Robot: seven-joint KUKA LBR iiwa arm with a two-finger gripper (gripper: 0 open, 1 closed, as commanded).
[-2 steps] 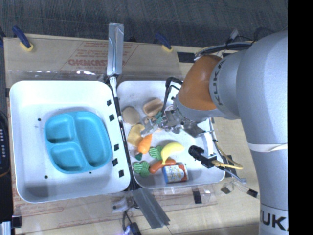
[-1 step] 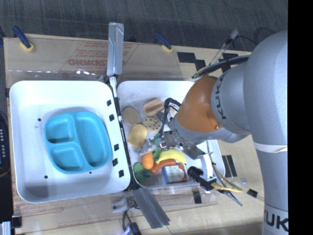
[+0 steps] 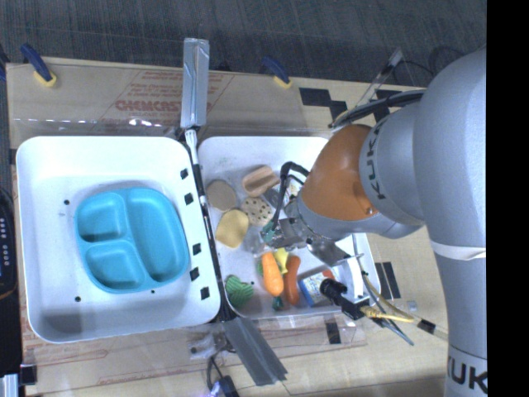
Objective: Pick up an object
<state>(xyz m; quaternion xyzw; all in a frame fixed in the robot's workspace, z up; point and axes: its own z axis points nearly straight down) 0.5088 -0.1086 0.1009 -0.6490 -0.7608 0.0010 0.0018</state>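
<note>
The right bin (image 3: 248, 151) holds several toy foods: a tan bun (image 3: 259, 178), a round tan cookie (image 3: 221, 194), a pale yellow piece (image 3: 232, 227), a holed cracker (image 3: 259, 212), an orange carrot (image 3: 271, 275), a small yellow item (image 3: 281, 260), a red-orange piece (image 3: 292, 279) and a green item (image 3: 240, 289). The arm's orange band (image 3: 335, 184) hangs over the bin's middle. My gripper (image 3: 278, 233) points down just right of the cracker and above the carrot, mostly hidden under the wrist.
The left bin (image 3: 50, 164) holds a blue divided plate (image 3: 132, 238). A blue-and-white packet (image 3: 312, 286) lies by the right bin's front wall. The big grey arm (image 3: 438, 164) covers the bin's right side. A metal bar (image 3: 194, 81) stands behind the bins.
</note>
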